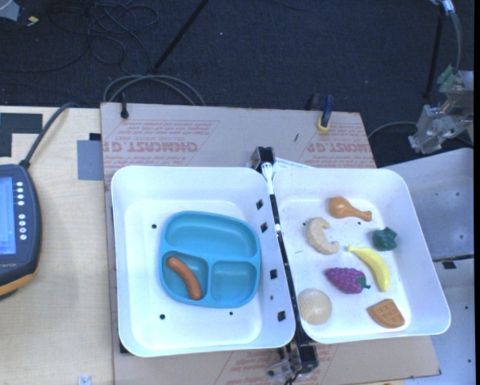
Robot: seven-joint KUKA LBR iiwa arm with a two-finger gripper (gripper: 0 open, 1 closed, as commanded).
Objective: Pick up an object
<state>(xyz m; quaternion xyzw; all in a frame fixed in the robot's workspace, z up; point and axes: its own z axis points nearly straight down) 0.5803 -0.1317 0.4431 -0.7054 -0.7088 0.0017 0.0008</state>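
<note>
White plastic forms both bins on the cardboard-covered worktop (223, 135). All candidate objects are toy foods.

Nearest row, right bin (416, 215): an orange wedge (386, 314) lies at the near-right corner. A pale ball (314, 305) lies at the near-left, close to the divider.

Middle of the right bin: a purple grape bunch (345, 279) lies just left of a yellow banana (372, 266). The banana's long axis runs from far-left to near-right, and its thin stem end points far-left. A green broccoli piece (385, 238) lies just beyond it. A beige curved piece (321, 236) lies to the left.

Far row: an orange drumstick (348, 208) lies with its long axis left to right, narrow bone end pointing right.

Left bin (135, 215): a blue divided tray (211, 259) holds a brown sausage (184, 277) in its left compartment. The sausage's long axis runs far-left to near-right.

Far right, beyond the bins: a grey metal assembly that appears to be the claw (441, 127) stands well apart from every object. Its opening state cannot be determined, and nothing is seen in it.

Governing relation: every object lies to the near-left of the claw. The drumstick and broccoli piece are the closest candidates. The sausage is the farthest. A grasp across the drumstick's narrow width would likely need the closing direction set near to far.
</note>
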